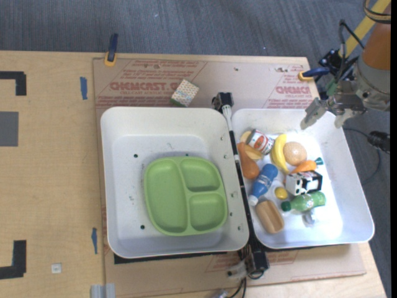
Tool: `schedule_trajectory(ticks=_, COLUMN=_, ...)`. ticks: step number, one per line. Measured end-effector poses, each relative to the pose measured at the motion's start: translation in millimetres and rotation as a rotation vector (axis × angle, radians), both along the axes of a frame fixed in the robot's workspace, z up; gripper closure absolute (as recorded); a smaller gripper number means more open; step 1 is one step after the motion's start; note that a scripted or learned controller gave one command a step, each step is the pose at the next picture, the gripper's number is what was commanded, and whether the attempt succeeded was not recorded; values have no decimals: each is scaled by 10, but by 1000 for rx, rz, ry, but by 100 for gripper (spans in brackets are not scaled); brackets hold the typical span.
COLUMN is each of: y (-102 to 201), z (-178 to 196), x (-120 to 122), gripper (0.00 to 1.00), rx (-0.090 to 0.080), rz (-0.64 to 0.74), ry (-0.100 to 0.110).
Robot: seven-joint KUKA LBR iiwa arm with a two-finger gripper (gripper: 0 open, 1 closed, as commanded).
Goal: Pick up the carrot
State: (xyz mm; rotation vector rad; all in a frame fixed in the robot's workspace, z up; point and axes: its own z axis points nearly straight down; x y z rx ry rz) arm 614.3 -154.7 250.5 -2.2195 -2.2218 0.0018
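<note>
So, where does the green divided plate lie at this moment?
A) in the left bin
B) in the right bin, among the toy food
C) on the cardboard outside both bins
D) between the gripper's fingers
A: the green divided plate lies flat on the floor of the left bin, while the toy food is heaped in the right bin.

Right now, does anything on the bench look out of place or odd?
Yes: a small patterned cube lies on the cardboard behind the left bin, outside both bins. The toys, carrot included, are crowded in the right bin, some lying on their sides. Nothing looks spilled or broken.
</note>
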Motion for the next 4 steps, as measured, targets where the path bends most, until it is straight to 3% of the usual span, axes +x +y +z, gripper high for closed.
schedule_trajectory(ticks=1, y=-68, z=-1451, x=-294, gripper=0, rx=-3, rz=97, ry=-7)
schedule_trajectory(ticks=2, y=478, z=-1564, x=-686, gripper=0, rx=-6, rz=314, ry=-23)
schedule_trajectory(ticks=3, y=498, z=-1440, x=-657, gripper=100, rx=-3, rz=312, ry=-30)
schedule_trajectory(ticks=4, y=499, z=-1451, x=-663, gripper=0, rx=-2, rz=312, ry=-28)
